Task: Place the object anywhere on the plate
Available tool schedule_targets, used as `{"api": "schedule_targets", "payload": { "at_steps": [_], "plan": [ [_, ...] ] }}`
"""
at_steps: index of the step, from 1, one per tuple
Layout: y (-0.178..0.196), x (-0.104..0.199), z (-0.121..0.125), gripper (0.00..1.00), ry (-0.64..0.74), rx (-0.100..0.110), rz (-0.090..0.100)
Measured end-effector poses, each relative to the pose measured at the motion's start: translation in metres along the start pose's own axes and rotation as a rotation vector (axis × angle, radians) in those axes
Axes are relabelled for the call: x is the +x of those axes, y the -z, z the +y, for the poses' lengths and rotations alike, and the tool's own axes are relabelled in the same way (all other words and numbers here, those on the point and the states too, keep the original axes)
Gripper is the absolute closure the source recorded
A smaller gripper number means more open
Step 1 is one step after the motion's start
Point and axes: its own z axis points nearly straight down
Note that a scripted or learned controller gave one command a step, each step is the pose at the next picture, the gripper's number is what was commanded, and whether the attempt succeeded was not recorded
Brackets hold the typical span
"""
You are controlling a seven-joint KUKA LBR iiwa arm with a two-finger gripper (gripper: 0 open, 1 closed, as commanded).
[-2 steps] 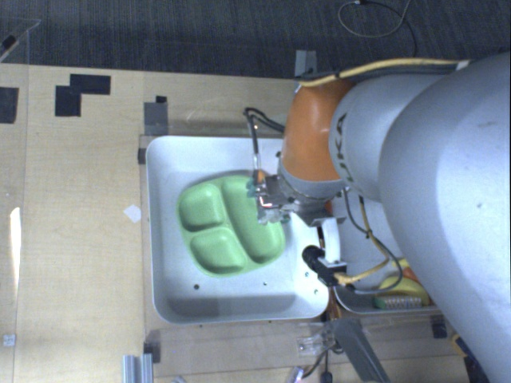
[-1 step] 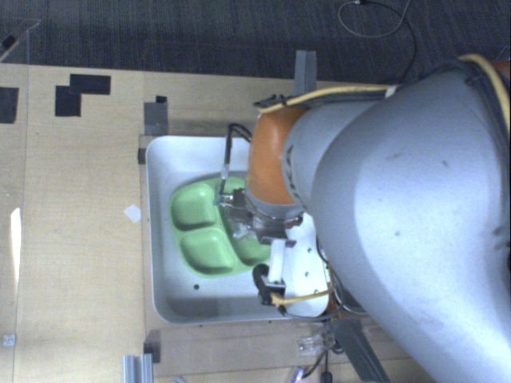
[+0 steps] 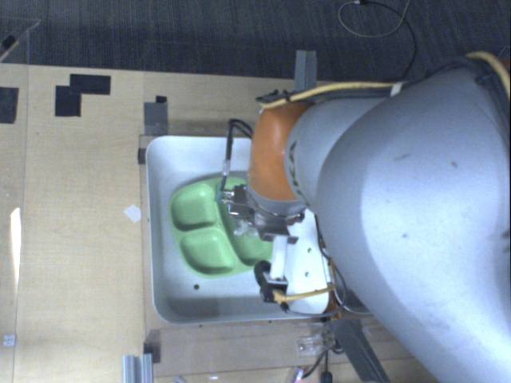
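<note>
You've got the green divided plate (image 3: 209, 228) lying flat in the white bin (image 3: 160, 238), its left two compartments in clear sight and the right part tucked under the arm's wrist (image 3: 271, 183). The gripper (image 3: 254, 223) hangs low over the plate's right side, but the wrist blocks it, so you can't tell its state or whether it carries the object, and the object's whereabouts can't be made out either. The plate looks like light, stiff, smooth plastic, so expect things to slide on it; aim your drop inside a compartment, not on a ridge.
</note>
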Motion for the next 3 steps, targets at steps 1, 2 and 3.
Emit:
{"api": "schedule_targets", "payload": {
  "at_steps": [1,2,3],
  "plan": [
    [-0.017,-0.03,0.057,1.0,0.065,0.002,0.0],
    [0.048,-0.001,0.002,1.0,-0.007,0.001,-0.001],
    [0.069,-0.047,0.078,1.0,0.073,0.0,-0.002]
  ]
}}
